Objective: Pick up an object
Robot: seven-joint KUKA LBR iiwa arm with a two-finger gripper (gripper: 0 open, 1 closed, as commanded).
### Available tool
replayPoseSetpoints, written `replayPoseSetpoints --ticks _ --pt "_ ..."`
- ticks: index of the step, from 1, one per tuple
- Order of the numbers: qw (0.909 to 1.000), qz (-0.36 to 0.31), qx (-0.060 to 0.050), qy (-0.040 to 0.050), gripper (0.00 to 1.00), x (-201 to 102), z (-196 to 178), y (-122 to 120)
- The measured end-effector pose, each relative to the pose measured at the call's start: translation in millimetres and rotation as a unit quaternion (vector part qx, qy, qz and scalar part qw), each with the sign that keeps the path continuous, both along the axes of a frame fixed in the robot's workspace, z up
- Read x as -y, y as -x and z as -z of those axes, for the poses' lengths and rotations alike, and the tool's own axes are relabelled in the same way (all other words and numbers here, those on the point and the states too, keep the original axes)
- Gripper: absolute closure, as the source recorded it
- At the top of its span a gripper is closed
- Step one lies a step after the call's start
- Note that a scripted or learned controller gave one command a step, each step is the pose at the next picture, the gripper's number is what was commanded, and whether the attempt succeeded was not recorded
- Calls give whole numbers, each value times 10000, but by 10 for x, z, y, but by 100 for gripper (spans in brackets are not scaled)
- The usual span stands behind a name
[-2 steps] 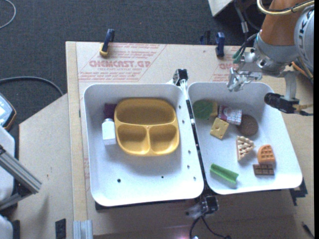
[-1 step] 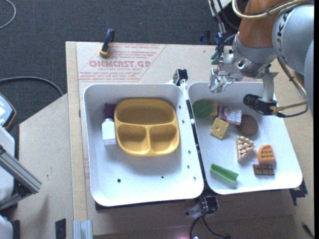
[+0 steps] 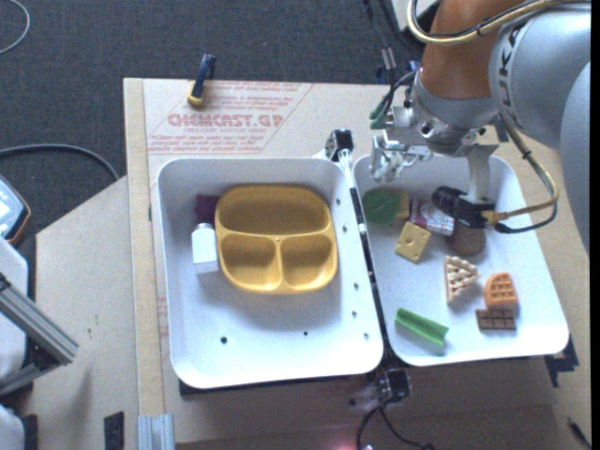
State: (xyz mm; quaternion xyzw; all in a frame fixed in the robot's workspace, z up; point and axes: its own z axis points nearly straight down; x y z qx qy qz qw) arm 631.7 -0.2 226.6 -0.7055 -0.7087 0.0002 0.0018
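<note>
Two white bins sit side by side. The left bin (image 3: 178,345) holds a yellow divided tray (image 3: 277,237) with a small white bottle (image 3: 204,247) just beside its left edge. The right bin (image 3: 544,298) holds a green round piece (image 3: 380,204), a cheese wedge (image 3: 412,242), a waffle cone piece (image 3: 459,277), an orange waffle (image 3: 501,291), a chocolate bar (image 3: 495,320) and a green stick (image 3: 420,329). The gripper (image 3: 392,162) hangs over the right bin's upper left corner, above the green round piece

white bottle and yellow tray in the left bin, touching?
Touching. The camera view shows the white bottle lying flush against the yellow tray's left edge, with no bin floor showing between them.
</note>
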Motion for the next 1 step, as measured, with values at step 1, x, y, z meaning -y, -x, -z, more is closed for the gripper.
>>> replayPoseSetpoints --ticks 1 --pt "10000 -8 -10 -2 100 -542 67 179"
